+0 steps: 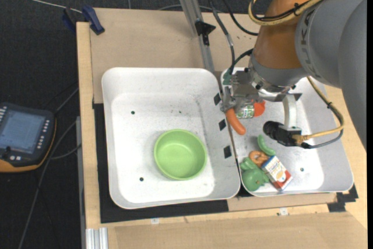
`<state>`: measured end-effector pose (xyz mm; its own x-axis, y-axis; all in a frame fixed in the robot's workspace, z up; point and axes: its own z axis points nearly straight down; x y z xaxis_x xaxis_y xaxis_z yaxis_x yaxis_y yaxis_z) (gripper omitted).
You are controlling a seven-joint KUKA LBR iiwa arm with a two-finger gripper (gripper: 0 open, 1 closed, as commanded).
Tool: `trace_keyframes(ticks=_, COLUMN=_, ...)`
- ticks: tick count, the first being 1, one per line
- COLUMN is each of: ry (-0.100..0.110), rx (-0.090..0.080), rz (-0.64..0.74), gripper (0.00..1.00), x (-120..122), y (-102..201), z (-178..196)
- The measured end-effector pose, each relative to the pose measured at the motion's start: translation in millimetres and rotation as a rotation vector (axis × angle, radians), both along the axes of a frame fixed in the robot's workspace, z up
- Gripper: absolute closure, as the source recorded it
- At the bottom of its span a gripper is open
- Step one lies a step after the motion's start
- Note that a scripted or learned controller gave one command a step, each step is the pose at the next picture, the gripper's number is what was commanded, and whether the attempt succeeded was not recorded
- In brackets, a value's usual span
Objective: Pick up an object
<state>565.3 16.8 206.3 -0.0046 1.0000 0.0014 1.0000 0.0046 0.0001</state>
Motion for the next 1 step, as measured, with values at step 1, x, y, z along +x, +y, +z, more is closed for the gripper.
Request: trace_keyframes(ticks=1, ry=-0.002, rx=0.000, rz=0.000, gripper=1.00, x=15.3, y=51.4, z=19.7)
